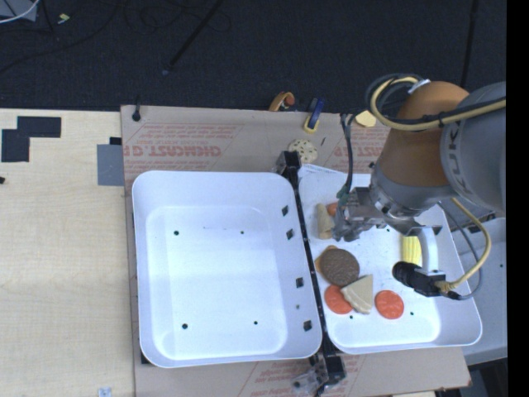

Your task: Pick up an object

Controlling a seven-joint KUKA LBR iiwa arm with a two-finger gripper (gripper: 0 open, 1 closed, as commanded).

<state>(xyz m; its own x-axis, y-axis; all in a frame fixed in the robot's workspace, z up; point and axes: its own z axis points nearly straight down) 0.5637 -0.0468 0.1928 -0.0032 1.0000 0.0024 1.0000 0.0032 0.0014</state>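
Observation:
My gripper hangs low over the back left part of the right bin, under the grey and orange arm that comes in from the right. Just left of it lies a pale beige piece, with a small red bit behind that. In front of the gripper sits a brown round cookie. Nearer the front edge are two orange-red discs, and a cream wedge lies between them. A yellow piece lies to the right of the gripper.
The left bin stands alongside, split from the right one by a black-clipped divider. On the cardboard behind the bins are a speckled disc, an orange ring and a blue-yellow clip.

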